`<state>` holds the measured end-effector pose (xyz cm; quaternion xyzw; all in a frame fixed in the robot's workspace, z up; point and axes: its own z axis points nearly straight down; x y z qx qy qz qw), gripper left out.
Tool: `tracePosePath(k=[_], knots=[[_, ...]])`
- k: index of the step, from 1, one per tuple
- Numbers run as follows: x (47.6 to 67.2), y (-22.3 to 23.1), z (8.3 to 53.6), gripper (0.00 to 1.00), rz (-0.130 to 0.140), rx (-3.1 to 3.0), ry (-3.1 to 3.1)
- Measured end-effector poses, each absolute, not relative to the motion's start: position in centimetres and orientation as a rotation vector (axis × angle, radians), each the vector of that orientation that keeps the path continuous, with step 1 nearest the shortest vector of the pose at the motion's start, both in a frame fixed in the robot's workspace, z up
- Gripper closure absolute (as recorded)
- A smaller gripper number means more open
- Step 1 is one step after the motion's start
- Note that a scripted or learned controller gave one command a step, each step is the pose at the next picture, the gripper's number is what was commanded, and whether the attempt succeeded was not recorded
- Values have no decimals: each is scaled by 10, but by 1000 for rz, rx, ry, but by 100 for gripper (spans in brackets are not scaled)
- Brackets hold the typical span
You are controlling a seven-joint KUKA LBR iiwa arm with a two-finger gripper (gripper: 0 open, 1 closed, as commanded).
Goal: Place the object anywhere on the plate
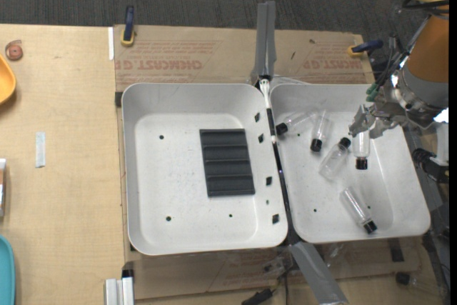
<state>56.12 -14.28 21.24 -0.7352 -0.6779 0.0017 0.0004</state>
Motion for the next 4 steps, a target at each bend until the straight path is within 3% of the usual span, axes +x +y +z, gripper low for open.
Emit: tracePosePath(k=[2, 3, 4], knots=[[589, 40, 191, 100, 5, -2457, -1958], [531, 96, 191, 100, 7, -2200, -2240], [659, 135, 220, 100, 6, -2093, -2344]])
